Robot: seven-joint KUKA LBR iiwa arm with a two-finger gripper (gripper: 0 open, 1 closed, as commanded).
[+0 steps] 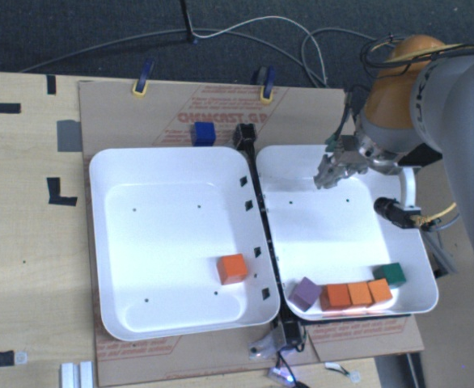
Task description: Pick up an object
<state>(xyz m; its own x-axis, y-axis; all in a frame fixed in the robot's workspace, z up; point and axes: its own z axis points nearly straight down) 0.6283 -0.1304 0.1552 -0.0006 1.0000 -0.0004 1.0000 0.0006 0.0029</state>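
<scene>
My gripper (327, 176) hangs over the back part of the right bin (302, 162), with nothing visible between its fingers. Along that bin's front wall lie a purple block (305, 293), two orange blocks (335, 297) (359, 295), a lighter orange block (380, 291) and a green block (392, 274). A single orange cube (232, 268) rests in the left bin (116, 168), near its front right corner. All the blocks sit well forward of the gripper.
A blue cube (204, 132) sits on the cardboard behind the left bin. Black clips (244, 136) mark the divider between the bins. Cables run across the dark floor at the back. The grey arm fills the right side.
</scene>
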